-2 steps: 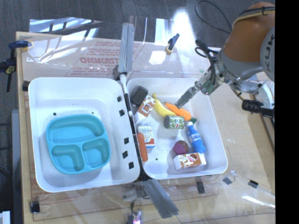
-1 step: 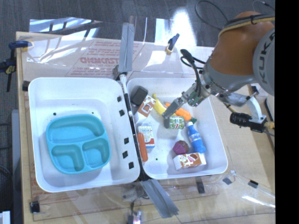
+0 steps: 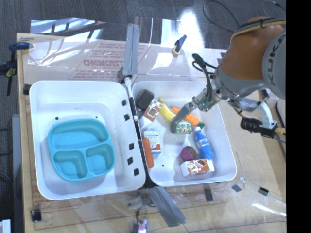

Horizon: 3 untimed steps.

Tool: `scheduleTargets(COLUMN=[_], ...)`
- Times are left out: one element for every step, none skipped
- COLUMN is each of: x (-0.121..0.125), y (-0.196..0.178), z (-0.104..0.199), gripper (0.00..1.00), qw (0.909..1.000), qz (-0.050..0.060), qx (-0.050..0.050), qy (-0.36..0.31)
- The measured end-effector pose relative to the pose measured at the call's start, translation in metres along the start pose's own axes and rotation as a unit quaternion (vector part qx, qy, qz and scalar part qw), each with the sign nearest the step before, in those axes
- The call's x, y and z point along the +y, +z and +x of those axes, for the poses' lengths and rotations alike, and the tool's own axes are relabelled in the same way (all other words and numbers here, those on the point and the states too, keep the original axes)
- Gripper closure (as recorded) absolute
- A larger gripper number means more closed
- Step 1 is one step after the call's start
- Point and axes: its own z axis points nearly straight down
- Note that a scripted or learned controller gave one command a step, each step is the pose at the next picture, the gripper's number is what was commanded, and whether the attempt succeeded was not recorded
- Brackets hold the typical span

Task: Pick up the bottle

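Here: approach step; pincer (image 3: 181, 120), grip state impossible to tell, hovered above-left of blue bottle (image 3: 203, 145); next required descent onto it

arm (image 3: 252, 47): I see it cut off at the right edge.
end effector (image 3: 181, 121): I can't make out its tips over the round green thing (image 3: 184, 128).
carrot (image 3: 193, 118): partly hidden beneath it.
carton labels: too small to read.
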Motion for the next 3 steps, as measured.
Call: scheduleTargets(x=[-0.051,-0.074,-0.088], y=[0.083,0.17,0.111], z=[-0.033,-0.017,-0.01], gripper=[0.0,0.0,0.0], qw=[0.9999,0.9995,0.9837], qz=[0.0,-0.001,-0.002], qx=[0.0,0.0,-0.002], qy=[-0.014,0.031,-0.18])
